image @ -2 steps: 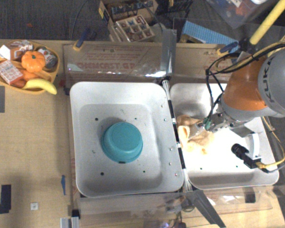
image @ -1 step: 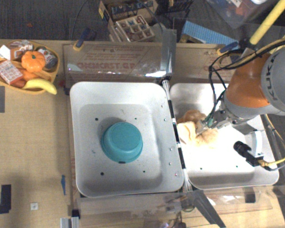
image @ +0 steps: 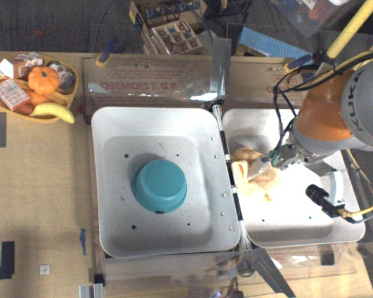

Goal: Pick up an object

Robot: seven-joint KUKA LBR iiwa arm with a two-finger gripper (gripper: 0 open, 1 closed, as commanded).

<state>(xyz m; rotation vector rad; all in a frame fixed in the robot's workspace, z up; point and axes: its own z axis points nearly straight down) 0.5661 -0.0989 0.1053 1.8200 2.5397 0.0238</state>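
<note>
My fingers: closure cannot be told; low in right white bin. Item: pale tan, soft-looking lumpy object against bin's left wall. Probably light, yielding; pinch its midsection.

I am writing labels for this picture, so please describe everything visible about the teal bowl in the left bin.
The teal bowl is round and looks like smooth plastic, one plain colour. It appears to lie upside down, its flat circular base facing up and its wider rim resting on the floor of the left bin, near the middle. Nothing else touches it. The gripper is away from it, over the right bin.
</note>
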